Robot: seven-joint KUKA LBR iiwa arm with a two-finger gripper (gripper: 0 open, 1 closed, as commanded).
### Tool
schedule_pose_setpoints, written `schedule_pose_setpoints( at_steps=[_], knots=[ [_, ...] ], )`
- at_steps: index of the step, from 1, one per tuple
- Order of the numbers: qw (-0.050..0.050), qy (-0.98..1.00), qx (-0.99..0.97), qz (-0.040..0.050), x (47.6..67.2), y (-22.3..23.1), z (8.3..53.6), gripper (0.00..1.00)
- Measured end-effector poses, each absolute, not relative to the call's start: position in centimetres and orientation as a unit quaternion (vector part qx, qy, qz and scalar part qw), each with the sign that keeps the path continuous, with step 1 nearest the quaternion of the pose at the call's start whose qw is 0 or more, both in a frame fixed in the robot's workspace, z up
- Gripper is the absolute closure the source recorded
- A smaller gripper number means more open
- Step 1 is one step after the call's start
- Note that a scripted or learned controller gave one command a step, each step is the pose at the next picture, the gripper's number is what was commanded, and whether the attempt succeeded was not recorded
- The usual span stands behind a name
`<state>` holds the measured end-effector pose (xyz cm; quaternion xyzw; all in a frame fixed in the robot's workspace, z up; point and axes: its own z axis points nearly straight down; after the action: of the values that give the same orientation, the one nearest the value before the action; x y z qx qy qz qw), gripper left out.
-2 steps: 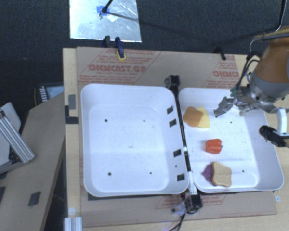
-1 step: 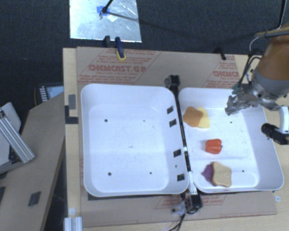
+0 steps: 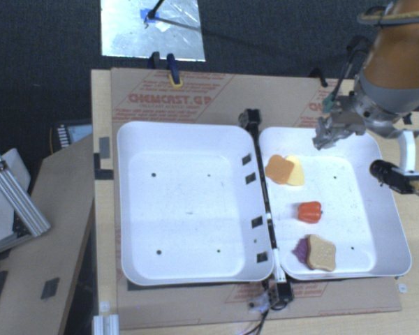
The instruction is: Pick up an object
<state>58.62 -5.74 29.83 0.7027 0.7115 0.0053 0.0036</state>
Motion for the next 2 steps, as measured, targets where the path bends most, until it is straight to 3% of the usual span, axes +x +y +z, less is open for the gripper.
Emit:
schedule_pose_setpoints(
  at_steps=[1, 2],
  knots=[
    [0.0, 0.712, 0.702, 0.0034, 54.8, 4.0, 32.3, 1.0],
    [0.004, 0.71, 0.704, 0.0069, 52.2, 6.5, 44.4, 1.0]
  ],
)
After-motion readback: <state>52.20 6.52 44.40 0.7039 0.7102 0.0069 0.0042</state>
